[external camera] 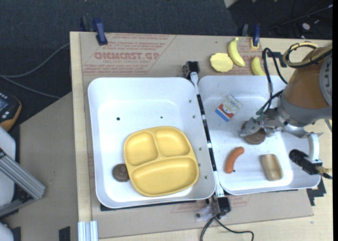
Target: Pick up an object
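Grey arm with orange band (309,89) in from the right, over the right-hand shallow white bin (248,87). Gripper (252,130) low at bin mid-height, fingers (247,127) directly above a dark brown round lump (256,138); whether open or closed not readable, and nothing visibly between them. Orange-red sausage-shaped toy (234,159) just left of and below the lump, apart from it, near the divider between bins. Tan bread-like block (272,167) to the right of the sausage, close to the bin's front rim. Small white packet with red and blue print (227,109) in the upper left part of the same bin, bare floor around it. Left-hand shallow white bin (137,94): yellow three-compartment plastic tray (160,159) takes the front centre, brown swirl-shaped piece (121,172) touching the tray's left edge; back half of that bin open. On the wooden desk (127,55) behind the right bin: yellow round flat toy (222,62), yellow toy banana (236,52) beside it, second yellow piece (257,66) partly behind black cables. Blue clamps (99,31) on the desk's back edge.
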Controlling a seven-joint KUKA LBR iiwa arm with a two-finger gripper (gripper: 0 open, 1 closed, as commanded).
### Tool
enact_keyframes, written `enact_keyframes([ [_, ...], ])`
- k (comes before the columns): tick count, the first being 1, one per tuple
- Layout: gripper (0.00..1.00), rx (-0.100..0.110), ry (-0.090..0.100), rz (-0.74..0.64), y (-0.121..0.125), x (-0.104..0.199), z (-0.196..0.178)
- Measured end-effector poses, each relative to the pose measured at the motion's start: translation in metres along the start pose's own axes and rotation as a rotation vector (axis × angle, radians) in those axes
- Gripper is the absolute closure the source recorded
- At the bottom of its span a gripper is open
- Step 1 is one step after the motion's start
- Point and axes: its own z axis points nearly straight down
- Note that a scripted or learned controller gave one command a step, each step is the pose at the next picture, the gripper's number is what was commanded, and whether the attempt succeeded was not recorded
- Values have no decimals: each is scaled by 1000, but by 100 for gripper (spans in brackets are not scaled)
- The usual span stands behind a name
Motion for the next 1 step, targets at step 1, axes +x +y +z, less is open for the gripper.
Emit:
enact_keyframes([
  [1, 100, -11, -1, -6, -1, 43, -113],
])
